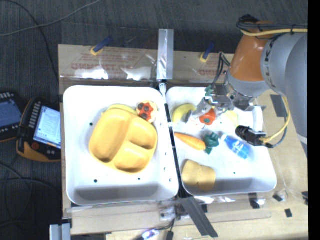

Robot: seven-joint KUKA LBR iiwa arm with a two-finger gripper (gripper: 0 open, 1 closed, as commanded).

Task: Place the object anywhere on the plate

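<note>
The claw (208, 115) hangs low in the right bin (260, 176) with a small red-orange object (207, 118) at its tip, though I cannot tell its grip; the yellow plate (123, 140) lies well leftward, across the divider.

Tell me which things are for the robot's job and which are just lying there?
For the job: yellow plate, small red toy at the gripper.

Just lying there: carrot, blue bottle, tan bread-like lump, yellow-green fruit, orange toy, handheld screen.
</note>
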